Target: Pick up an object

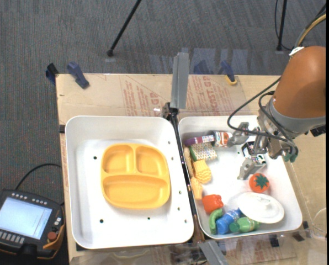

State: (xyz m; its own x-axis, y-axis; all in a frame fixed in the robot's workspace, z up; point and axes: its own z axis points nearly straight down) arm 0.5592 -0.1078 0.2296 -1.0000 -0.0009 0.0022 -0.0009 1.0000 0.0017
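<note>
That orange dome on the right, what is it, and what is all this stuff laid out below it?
It is part of a robot arm, seen from a camera fixed above the bench. At its end is a gripper with two fingers, hanging over the right bin. It holds nothing. That bin has toy food: a tomato, a corn cob, a bottle, a white lid and more. The left bin holds a yellow tray.

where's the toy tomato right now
In the camera view the toy tomato lies in the right bin, near its right wall, just above the white plate and just below the gripper.
</note>
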